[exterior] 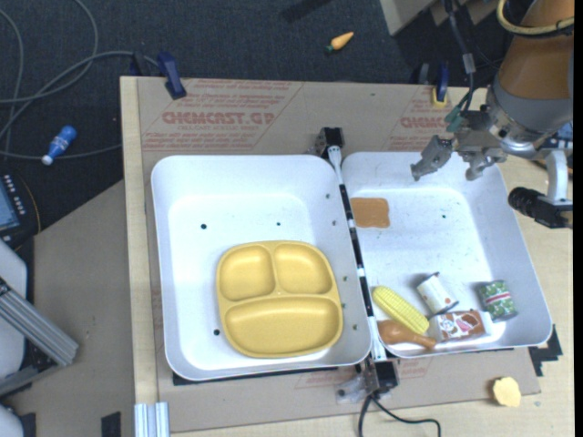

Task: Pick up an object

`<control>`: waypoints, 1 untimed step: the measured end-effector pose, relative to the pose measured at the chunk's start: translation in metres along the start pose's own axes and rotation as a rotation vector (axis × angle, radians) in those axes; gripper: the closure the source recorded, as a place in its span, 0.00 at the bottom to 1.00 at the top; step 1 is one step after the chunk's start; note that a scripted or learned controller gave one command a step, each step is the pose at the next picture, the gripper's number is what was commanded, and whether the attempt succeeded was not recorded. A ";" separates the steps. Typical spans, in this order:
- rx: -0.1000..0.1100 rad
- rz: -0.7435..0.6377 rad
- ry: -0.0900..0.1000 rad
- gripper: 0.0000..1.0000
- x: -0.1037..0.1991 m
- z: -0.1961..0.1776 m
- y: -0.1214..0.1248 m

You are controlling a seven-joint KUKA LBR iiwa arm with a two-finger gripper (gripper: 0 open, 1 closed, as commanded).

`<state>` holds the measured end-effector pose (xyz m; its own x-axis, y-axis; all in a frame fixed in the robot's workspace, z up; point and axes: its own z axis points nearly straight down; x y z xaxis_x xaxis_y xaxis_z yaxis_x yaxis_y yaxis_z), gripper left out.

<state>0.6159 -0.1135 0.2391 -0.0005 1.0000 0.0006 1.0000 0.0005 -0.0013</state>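
"Where had it got to?"
"Only the approach. The tool (458,158) hung spread wide, holding nothing, at the right bin's (455,209) twelve o'clock rim."
"And next?"
"Probably down toward the corn (400,309), at six o'clock."

Bare floor mid right bin (510,244), brown patch (370,212) left, clutter (442,309) along near edge.
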 end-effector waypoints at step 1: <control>0.009 -0.002 0.002 0.00 0.022 0.100 0.001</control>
<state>0.6166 -0.0910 0.1392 -0.0021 1.0000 0.0028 0.9999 0.0022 -0.0107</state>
